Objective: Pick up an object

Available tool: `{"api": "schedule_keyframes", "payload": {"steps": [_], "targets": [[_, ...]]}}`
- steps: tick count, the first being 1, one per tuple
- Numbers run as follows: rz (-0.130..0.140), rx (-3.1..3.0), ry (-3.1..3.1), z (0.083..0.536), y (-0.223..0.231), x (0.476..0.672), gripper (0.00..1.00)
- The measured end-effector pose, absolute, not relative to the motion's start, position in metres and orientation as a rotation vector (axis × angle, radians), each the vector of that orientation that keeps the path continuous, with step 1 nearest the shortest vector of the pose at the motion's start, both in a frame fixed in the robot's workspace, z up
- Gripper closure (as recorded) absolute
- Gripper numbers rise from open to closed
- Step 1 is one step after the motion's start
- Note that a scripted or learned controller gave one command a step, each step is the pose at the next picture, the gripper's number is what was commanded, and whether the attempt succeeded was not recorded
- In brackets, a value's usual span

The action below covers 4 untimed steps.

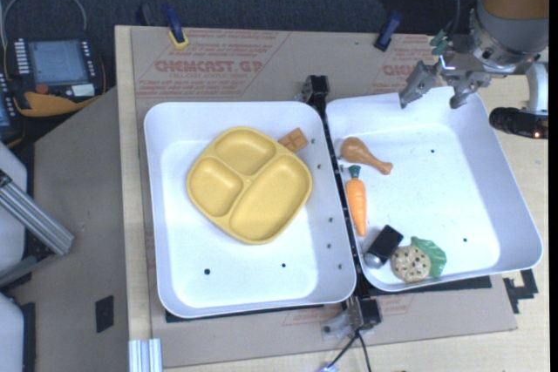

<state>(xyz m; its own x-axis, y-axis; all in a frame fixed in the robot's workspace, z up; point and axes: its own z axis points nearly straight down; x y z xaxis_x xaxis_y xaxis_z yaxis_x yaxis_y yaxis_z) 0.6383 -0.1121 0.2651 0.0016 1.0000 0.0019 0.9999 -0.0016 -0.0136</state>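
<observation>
Since the task names no object, you may take the drumstick (365, 156) as the nearest candidate: it lies in the right bin (488, 187) near the left wall, its long axis running left to right with a slight downward slant. Just below it the carrot (357, 203) lies top to bottom. The gripper (432, 91) hovers over the bin's upper rim, up and right of the drumstick, fingers spread apart and empty.
</observation>
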Motion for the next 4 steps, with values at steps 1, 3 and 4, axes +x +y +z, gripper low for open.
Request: {"api": "schedule_keyframes", "payload": {"steps": [1, 3, 4], "targets": [[0.001, -2.220, -2.221, 0.272, -0.112, 0.640, 0.00], [0.008, -2.217, -2.216, 0.171, -0.112, 0.627, 0.00], [0.007, -2.216, -2.217, 0.120, -0.102, 0.622, 0.00]]}}
